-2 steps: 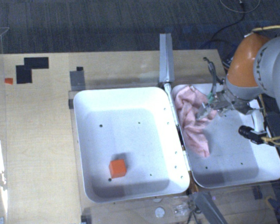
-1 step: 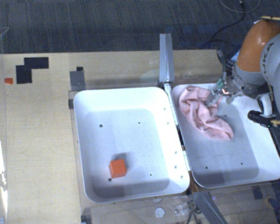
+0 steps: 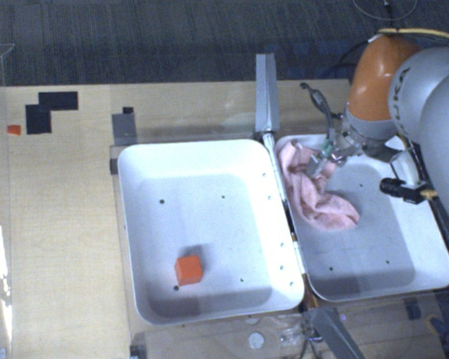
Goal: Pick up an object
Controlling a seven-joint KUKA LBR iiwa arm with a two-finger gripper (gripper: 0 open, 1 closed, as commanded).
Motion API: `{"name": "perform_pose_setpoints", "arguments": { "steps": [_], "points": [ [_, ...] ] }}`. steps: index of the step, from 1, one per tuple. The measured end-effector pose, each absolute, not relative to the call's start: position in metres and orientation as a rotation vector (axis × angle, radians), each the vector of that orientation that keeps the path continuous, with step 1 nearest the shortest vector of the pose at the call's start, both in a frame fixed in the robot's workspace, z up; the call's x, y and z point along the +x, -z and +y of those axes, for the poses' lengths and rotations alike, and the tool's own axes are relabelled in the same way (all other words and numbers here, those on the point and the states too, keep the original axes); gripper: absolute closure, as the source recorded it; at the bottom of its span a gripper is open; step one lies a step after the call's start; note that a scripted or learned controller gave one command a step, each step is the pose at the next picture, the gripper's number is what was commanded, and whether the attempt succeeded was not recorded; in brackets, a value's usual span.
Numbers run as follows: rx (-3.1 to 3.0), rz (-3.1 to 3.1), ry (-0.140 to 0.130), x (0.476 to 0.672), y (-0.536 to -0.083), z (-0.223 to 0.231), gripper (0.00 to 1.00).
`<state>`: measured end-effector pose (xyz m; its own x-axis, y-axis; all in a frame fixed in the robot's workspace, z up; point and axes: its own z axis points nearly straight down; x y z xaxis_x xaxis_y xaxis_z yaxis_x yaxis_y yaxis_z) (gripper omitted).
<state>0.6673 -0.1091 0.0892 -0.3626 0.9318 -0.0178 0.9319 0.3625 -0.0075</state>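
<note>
A crumpled pink cloth point(image 3: 315, 192) lies along the left side of the right bin point(image 3: 386, 270). My gripper point(image 3: 321, 162) hangs low over the cloth's upper part, fingertips at or in its folds. An orange cube point(image 3: 189, 270) sits in the left bin point(image 3: 200, 169), near its front left, far from the gripper.
A grey divider post point(image 3: 264, 94) stands behind the seam between the bins. The arm's grey and orange body point(image 3: 403, 83) covers the right bin's back right corner. Black markers point(image 3: 49, 110) and a small orange tag point(image 3: 14, 130) lie on the bench at far left.
</note>
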Motion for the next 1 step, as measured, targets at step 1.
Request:
{"name": "perform_pose_setpoints", "arguments": {
  "steps": [1],
  "points": [
    [1.756, 2.586, 0.003, 0.6716, -0.1018, -0.1031, 1.00]
  ]
}}
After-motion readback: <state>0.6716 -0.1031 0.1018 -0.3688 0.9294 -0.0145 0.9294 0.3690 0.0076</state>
